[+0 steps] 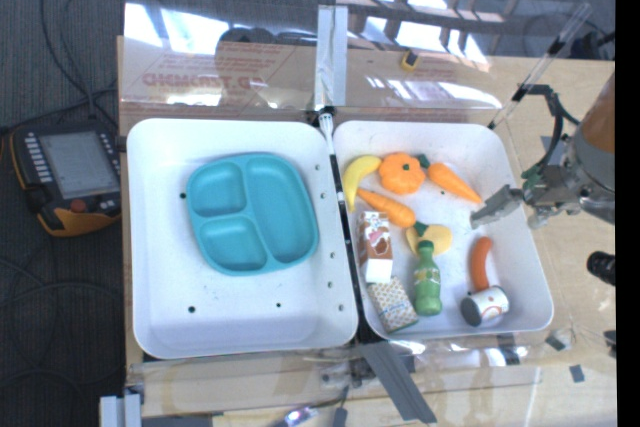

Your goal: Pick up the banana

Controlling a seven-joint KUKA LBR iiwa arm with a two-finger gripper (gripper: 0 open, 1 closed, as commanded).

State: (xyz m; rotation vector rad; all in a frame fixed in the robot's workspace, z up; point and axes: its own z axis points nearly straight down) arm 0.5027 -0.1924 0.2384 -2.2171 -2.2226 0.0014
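Camera view: the banana sits in the right bin and the hand is off to the side

Camera view looks down on a bench (560,85) with two white bins next to each other. In the left bin (160,315) lies a blue plate (250,212) with three parts in it.

The right bin (520,300) is full of toy food. The banana (358,177) is yellow and curved. It lies near the top left corner of this bin, close to the wall between the two bins. Just beside it on the right is a small orange pumpkin (402,173). A carrot (452,182) lies to the right of the pumpkin, and another carrot (387,207) lies just below the banana, almost touching it.

Lower down there is a small brown box (377,247), a snack pack (393,304), a green bottle (427,281), a yellow lemon (428,237), a red sausage (481,261) and a little white cup (485,305).

The arm comes in from the right. Its hand (500,205) hangs over the right side of the right bin, above the sausage and well apart from the banana. One grey finger (493,206) pokes out to the left. I cannot tell if the hand is spread or pressed together. Nothing can be seen between its fingers.

A black and orange control pad (65,170) lies on the floor to the left
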